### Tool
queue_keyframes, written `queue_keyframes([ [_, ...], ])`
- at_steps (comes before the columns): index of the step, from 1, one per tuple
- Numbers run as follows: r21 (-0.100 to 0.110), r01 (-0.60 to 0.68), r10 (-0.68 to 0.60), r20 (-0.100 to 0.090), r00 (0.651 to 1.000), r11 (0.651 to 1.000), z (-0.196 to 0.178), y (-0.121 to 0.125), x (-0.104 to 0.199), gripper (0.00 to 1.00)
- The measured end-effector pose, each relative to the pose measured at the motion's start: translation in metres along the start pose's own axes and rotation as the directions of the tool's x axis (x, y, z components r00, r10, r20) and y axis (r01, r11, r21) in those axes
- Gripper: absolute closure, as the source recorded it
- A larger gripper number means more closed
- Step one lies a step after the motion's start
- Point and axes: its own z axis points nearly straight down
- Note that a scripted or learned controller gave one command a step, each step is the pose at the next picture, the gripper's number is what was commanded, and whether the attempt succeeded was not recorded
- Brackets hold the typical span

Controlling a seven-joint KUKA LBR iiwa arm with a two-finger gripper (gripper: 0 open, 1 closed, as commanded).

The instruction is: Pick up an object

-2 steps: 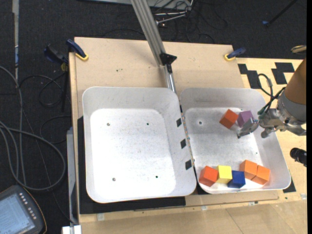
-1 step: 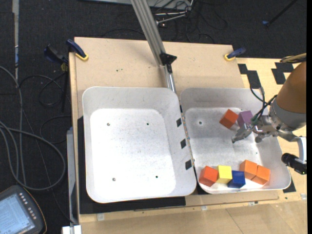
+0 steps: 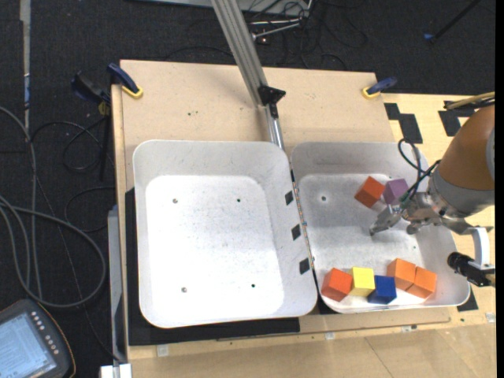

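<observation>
In the right bin (image 3: 441, 286), the gripper (image 3: 386, 220), its state impossible to tell, hangs just near of the purple block (image 3: 396, 189).

The arm (image 3: 472, 168) is cut off at the right edge.

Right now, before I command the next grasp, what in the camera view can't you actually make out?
- Gripper: too small and blurred to judge its finger state, or whether it touches the purple block.
- Purple block: its near side is covered by the gripper body.
- Arm: cut off by the right edge.
- Blue block: its base is hidden behind the right bin's front rim.
</observation>
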Motion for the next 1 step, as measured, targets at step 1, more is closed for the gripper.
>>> queue_keyframes([
  [1,-0.003,0.000,0.000,0.001,1.000,1.000,-0.0114,0.0007,-0.0004,1.00],
])
